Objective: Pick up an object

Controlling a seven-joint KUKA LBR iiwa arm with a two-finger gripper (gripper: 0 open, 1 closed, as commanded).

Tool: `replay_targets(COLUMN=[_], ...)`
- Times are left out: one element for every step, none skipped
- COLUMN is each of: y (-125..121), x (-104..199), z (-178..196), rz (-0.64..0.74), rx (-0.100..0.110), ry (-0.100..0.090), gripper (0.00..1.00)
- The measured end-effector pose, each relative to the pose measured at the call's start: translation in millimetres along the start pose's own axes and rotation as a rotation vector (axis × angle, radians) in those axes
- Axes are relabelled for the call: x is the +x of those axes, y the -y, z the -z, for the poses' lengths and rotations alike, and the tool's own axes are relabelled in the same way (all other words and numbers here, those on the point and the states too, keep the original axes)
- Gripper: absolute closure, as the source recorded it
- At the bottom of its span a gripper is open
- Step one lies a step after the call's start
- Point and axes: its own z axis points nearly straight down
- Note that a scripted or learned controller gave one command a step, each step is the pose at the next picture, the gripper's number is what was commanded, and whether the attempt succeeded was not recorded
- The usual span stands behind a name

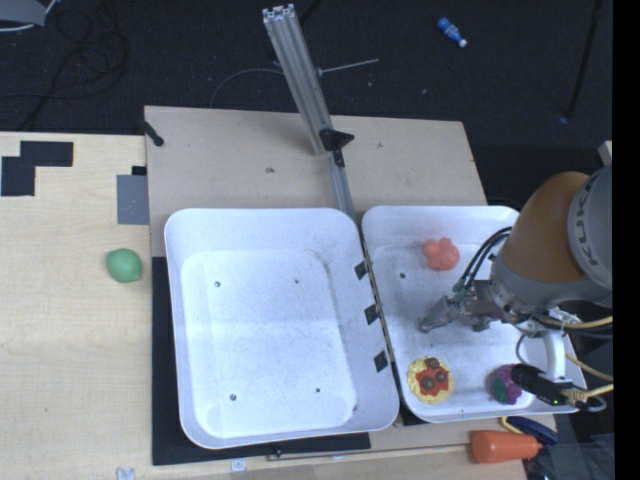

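The gripper is low over the floor of the right bin, near its middle, and its dark tips point to the left. I cannot tell its state, because the tips are small and they merge into one grey shape; nothing can be seen between them.

Three things lie around it in this bin. The pink lump is on the far side of the tips, near but apart. The yellow piece with red spots is on the near side, about equally close. The purple and green toy lies to the near right, partly under the cables of the arm. In my judgement the pink lump or the yellow piece is the easier target, because each needs only a short move.

The left bin stands beside. A green ball lies on the wooden table, far to the left. An orange thing lies outside the near rim; its shape is hard to make out.
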Motion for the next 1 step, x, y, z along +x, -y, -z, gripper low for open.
replay_targets(y=[-0.5], x=[-1.0], z=[11.2], rz=[-0.002], rx=[-0.002], ry=[0.000], gripper=[1.00])
